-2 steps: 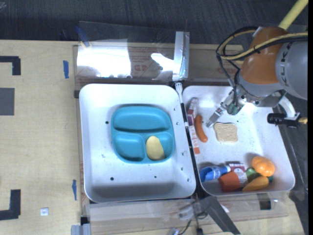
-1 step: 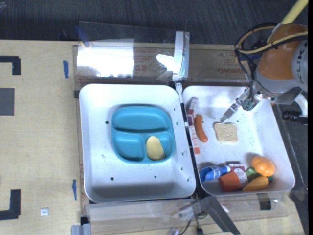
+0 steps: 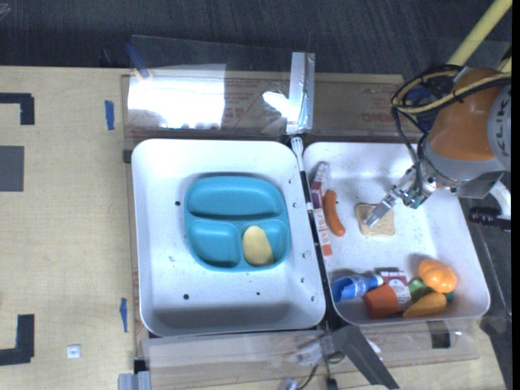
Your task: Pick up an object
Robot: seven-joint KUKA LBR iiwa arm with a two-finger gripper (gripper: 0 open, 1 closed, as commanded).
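- Pale wood makes up the table (image 3: 65, 242) on my feed, with black marks near its left edge, and two shallow white bins sit side by side on it.
- My left bin (image 3: 154, 299) carries a blue divided tray (image 3: 231, 201); a yellow lemon-like piece (image 3: 257, 245) lies in the tray's lower right compartment.
- My right bin (image 3: 463, 242) holds the loose things: a red sausage (image 3: 334, 214) near its left wall, a tan slice of bread (image 3: 379, 224) just right of the sausage, and a cluster along the front wall with a blue bottle (image 3: 351, 288), a red block (image 3: 381, 301) and an orange pepper (image 3: 439, 276).
- I see the arm (image 3: 467, 136) reaching in from the right, its orange band high above the bin's right rear part and the wrist angled down and to the left.
- My gripper (image 3: 380, 214) points at the bread's upper left corner, its tip over or touching the slice.
- Its fingers are too small and blurred for me to say whether they are spread or pressed together, and I cannot tell whether they pinch the bread.
- I see the bread lying flat on the bin floor, near the middle of the right bin.
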